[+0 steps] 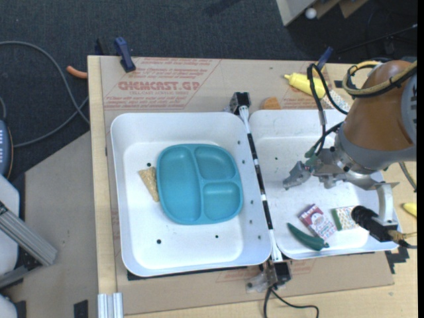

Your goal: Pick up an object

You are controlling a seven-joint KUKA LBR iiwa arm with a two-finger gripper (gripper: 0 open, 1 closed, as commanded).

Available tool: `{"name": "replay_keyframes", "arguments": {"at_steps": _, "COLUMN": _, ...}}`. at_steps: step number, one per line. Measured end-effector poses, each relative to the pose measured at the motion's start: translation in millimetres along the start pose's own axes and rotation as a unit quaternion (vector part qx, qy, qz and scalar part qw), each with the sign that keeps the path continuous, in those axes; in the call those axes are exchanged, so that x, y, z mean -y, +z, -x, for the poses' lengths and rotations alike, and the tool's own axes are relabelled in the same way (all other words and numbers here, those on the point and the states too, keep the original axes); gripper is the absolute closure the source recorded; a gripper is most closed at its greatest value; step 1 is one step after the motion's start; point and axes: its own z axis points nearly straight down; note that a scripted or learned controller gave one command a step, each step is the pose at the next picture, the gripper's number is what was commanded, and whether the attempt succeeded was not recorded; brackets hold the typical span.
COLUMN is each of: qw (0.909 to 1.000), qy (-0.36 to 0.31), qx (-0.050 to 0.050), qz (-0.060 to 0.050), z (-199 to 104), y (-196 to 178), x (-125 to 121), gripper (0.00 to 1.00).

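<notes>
While the tool (296, 175) hangs, its state unclear, the board (159, 85) reads "CHEMCAST GP".

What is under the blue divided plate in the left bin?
A tan cracker-like piece pokes out from beneath the blue divided plate at its left edge; how far it extends underneath is hidden.

Desk (165, 85): cardboard sheet with red print under both white bins. Blue clamp (124, 53) at rear left edge. Grey cable (50, 58) on dark floor, left.
</notes>
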Motion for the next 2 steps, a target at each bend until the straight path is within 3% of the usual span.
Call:
{"name": "replay_keyframes", "arguments": {"at_steps": 1, "qw": 1.0000, "qy": 0.000, "qx": 0.002, "qz": 0.006, "z": 19.3, "y": 96.5, "x": 24.3, "gripper": 0.00}}
{"name": "replay_keyframes", "arguments": {"at_steps": 2, "qw": 0.9999, "qy": 0.002, "qx": 0.005, "qz": 0.010, "z": 21.6, "y": 84.8, "x": 22.5, "gripper": 1.00}}
